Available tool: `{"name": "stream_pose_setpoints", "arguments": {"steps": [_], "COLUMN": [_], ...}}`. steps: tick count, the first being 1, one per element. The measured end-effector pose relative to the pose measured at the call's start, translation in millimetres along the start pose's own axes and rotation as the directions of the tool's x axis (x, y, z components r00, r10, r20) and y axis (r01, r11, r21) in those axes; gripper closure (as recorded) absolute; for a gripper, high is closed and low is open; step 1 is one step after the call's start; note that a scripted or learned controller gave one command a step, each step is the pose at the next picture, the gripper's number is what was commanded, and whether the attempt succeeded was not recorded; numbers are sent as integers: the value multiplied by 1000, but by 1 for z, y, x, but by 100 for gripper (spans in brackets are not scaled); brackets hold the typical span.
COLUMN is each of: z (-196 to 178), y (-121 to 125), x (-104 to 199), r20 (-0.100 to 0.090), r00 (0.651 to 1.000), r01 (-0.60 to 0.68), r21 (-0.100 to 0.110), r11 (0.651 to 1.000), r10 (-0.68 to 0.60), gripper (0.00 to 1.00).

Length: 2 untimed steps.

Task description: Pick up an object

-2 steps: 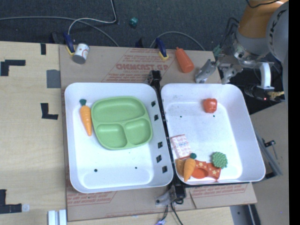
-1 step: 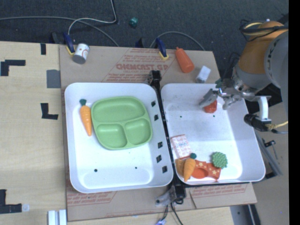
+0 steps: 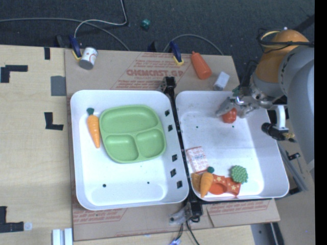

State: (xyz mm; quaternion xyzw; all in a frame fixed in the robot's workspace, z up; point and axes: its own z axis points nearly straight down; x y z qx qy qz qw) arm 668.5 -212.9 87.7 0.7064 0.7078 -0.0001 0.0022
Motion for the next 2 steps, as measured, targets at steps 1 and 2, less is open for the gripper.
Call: {"name": "stream_pose_setpoints", "arguments": {"steps": [1, 2], "z": [-10, -21], "y": [0, 0], "x": [0, 66], "r20": [2, -4], "r00": [1000, 1000], "r01": [1, 0], "r21": [0, 4], "r11": [1000, 1000], "r10": [-1, 0], "gripper": [100, 100]}}
